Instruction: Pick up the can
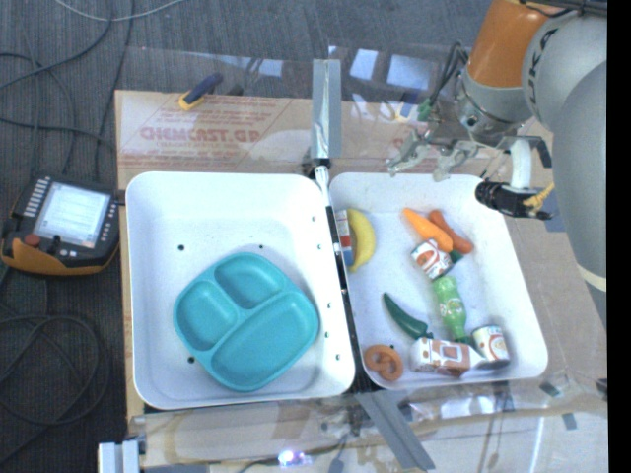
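Overhead, arm hangs past right bin (523,264) far rim; end effector (431,156) spread, gripping nothing.

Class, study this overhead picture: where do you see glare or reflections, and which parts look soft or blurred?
In the camera view, bright reflections sit on the clear panel behind the bins; the left bin is evenly lit, its white floor close to washed out; the gripper looks slightly soft; the can is small, its label unreadable; the teal plate throws only a faint shadow.

Arm enters from right, orange band up top — gripper (428,160) fingers spread apart, nothing between them.
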`<state>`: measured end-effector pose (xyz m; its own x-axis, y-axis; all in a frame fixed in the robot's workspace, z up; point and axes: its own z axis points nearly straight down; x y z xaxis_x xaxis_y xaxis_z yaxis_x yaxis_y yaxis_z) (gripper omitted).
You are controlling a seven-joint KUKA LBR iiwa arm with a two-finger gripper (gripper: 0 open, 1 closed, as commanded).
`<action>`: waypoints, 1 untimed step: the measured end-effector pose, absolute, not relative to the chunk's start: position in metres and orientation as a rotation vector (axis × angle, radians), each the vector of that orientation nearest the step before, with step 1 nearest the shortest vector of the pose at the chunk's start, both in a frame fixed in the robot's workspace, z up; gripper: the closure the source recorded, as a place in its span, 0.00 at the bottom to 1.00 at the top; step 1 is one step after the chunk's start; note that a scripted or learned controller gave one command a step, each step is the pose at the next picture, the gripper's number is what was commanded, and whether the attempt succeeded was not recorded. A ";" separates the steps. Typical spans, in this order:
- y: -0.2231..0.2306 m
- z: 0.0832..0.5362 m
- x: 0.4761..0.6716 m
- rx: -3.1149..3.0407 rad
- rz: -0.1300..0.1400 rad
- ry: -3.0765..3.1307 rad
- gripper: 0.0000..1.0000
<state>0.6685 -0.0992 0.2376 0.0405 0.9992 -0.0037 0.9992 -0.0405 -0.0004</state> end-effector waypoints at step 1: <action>-0.025 0.183 0.629 2.275 -0.005 2.168 1.00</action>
<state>0.6286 -0.0251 0.1830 0.0479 0.9989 -0.0015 0.9988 -0.0479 -0.0031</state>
